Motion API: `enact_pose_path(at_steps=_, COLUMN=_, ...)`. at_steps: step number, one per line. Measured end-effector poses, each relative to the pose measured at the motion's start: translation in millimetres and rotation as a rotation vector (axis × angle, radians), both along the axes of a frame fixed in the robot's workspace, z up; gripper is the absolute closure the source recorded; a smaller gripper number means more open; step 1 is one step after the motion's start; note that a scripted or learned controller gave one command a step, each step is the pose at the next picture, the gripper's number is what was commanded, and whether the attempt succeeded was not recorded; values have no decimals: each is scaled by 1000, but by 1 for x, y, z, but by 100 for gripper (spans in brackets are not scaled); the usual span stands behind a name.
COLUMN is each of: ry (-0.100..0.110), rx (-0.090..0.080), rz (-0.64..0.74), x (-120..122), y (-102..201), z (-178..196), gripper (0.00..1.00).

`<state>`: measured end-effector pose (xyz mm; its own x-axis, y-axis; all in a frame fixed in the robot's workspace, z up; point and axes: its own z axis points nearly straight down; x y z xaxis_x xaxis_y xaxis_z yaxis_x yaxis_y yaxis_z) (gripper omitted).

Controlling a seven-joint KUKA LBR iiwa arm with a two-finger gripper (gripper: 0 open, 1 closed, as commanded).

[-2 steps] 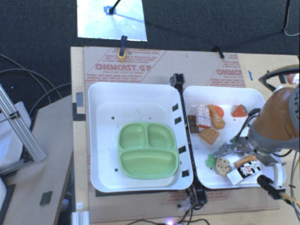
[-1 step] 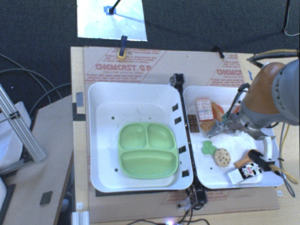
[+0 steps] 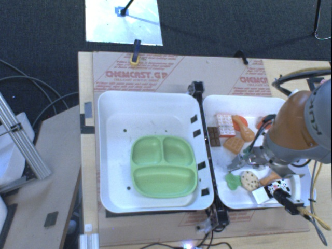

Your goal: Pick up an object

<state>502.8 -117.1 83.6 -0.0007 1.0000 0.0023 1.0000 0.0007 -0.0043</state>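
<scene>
The right bin point(image 3: 218, 104) holds several toy foods. A pink-and-white wafer point(image 3: 224, 123), an orange-red piece point(image 3: 239, 122) and a tan waffle point(image 3: 233, 145) lie toward its back left. A brown chocolate bar point(image 3: 213, 135) rests against the left wall. Near the front lie a green piece point(image 3: 232, 181), a chocolate-chip cookie point(image 3: 249, 179) and an orange piece point(image 3: 270, 178). My gripper point(image 3: 237, 163) hangs low over the bin's middle, between the waffle and the cookie. Nothing shows in its grasp.
The left bin point(image 3: 111, 139) holds a green divided plate point(image 3: 164, 166). The arm's orange band point(image 3: 293, 121) covers the right bin's right side. A small red piece point(image 3: 261, 122) peeks out beside it. A white item point(image 3: 259, 193) lies at the front wall.
</scene>
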Motion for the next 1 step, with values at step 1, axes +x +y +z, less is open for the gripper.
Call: enact_pose_path(at_steps=1, ry=-10, rx=-6, rz=-2, x=38, y=-57, z=2, gripper=0)
